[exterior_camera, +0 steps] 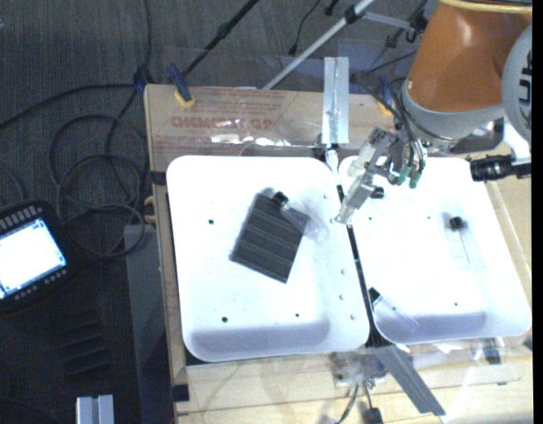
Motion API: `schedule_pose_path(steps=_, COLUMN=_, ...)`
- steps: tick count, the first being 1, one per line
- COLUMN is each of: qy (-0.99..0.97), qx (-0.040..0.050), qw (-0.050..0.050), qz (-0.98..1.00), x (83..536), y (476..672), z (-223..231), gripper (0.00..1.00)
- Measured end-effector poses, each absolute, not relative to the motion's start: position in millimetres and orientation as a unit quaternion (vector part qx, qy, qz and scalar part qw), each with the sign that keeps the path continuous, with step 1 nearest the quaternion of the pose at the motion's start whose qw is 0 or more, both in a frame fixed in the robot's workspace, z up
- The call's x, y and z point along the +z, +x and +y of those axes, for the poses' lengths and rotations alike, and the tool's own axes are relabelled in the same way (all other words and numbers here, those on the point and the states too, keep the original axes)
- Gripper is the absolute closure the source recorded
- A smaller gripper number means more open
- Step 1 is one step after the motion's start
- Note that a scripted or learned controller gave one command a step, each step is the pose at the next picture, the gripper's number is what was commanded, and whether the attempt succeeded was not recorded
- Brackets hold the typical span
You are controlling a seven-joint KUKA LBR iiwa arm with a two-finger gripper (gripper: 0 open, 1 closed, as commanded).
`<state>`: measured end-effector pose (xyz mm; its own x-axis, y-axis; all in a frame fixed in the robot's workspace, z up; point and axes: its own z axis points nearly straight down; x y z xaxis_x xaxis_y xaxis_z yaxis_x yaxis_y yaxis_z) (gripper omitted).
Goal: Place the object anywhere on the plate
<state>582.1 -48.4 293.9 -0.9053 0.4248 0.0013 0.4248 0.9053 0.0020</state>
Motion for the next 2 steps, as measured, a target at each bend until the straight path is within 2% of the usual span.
schedule_pose_path(steps=1, qy=-0.216, qx=-0.0004, qw=0.000, qz=-0.976, x=290.4, y=582.5, z=-103.5, gripper=0.00)
schedule_pose_path(steps=2, qy=-0.219, qx=-0.0010, qw=0.000, qz=-0.976, x=297.1, y=603.3, z=-127.5, gripper=0.00)
